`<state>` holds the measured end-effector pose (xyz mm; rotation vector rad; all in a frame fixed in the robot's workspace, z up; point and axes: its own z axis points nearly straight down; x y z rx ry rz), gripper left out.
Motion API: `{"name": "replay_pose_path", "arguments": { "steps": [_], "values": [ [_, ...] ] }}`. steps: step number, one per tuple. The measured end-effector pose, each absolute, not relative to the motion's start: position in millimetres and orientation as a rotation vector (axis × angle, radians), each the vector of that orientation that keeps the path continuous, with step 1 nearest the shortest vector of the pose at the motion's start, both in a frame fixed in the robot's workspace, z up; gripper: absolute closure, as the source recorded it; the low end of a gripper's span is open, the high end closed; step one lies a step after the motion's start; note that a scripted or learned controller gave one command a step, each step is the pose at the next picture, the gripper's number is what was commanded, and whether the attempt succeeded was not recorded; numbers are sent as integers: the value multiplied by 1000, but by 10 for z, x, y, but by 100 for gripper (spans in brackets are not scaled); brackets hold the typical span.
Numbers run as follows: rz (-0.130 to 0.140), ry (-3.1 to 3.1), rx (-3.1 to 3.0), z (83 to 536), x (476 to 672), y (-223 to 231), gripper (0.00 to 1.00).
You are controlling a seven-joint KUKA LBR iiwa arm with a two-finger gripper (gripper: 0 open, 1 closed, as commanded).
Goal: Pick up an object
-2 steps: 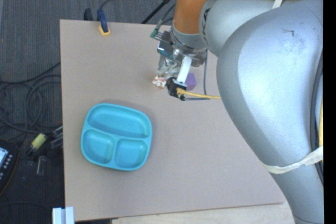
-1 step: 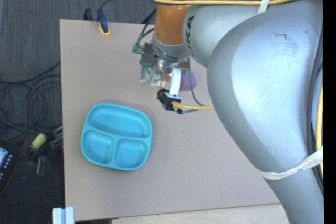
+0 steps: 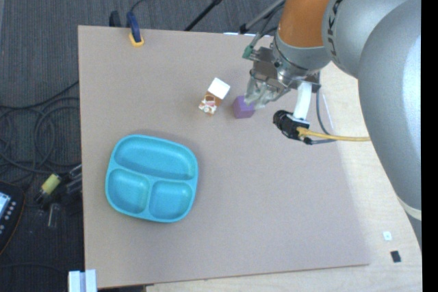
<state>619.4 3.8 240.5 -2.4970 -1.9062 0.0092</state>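
A divided tray (image 3: 152, 178) sits near the board's (image 3: 274, 215) front left. Behind it to the right lie a small box (image 3: 214, 95) and, just right of that, a block (image 3: 242, 107). The gripper (image 3: 259, 96) hangs directly beside the block, the arm (image 3: 369, 24) reaching in from the right.

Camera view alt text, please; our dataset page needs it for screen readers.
The grey-and-orange arm's gripper is lowered right beside a small purple block on a tan board. A small white object lies just left, and a blue divided tray sits nearer the camera.
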Motion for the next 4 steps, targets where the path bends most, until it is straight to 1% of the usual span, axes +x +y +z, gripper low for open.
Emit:
{"name": "replay_pose_path", "arguments": {
  "steps": [1,2,3,4],
  "values": [
    [12,-1763,-2594,1910,4898,-465,100],
    [10,-1786,-2580,1802,5259,54,100],
    [10,-1785,-2580,1801,5259,53,0],
    [11,-1922,-2478,1804,4830,159,0]
  ]
}}
